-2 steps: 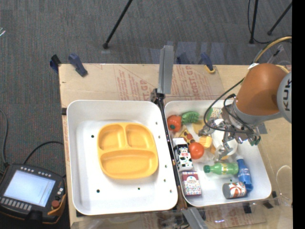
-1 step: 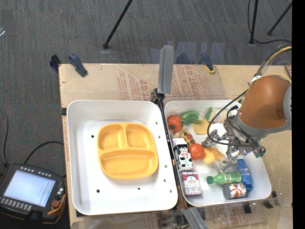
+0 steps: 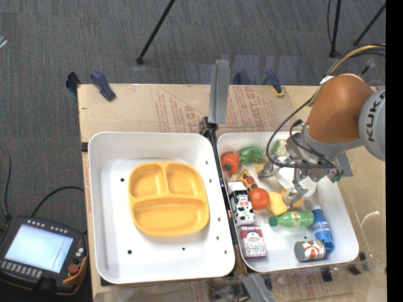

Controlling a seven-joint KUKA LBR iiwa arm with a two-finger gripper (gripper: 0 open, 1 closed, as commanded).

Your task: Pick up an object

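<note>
My gripper [image 3: 286, 181] hangs low over the middle of the right bin [image 3: 345, 216], its fingers spread open. A white object [image 3: 288, 175] lies between them, and I cannot tell whether they touch it. A yellow piece [image 3: 278, 203] and a red ball [image 3: 259, 198] lie just in front of the gripper. A green bottle [image 3: 291, 219] lies on its side below them. At the bin's far left sit a red tomato [image 3: 230, 162] and a green vegetable [image 3: 253, 154]. The arm's orange band [image 3: 337, 109] hides the bin's far right part.
A cow-print carton [image 3: 241, 207], a red box [image 3: 253, 241], a blue bottle [image 3: 322, 226] and a can [image 3: 310, 250] fill the right bin's near half. A yellow divided plate [image 3: 169, 198] lies in the left bin [image 3: 107, 168]. A grey post [image 3: 218, 96] stands behind the bins.
</note>
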